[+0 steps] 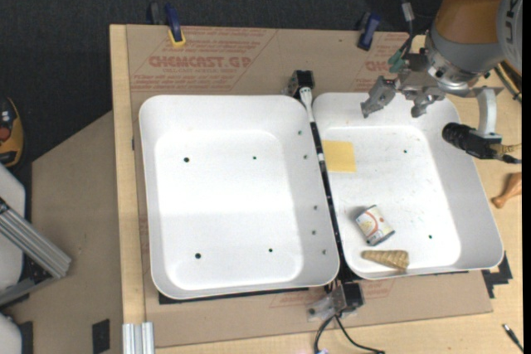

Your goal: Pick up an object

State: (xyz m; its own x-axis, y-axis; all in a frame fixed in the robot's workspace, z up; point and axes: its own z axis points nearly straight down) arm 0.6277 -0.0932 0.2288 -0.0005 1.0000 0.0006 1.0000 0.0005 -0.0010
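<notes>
Can [374,225]: lying in right bin [448,186], near front, beside cone [387,259]
Yellow card [339,156]: by divider
Jaws [401,103]: spread apart, grasping nothing, over bin's far edge

Bright, even overhead light. The white bins [228,195] glare slightly, with soft shadows inside their rims. Focus is a little soft throughout.
</notes>
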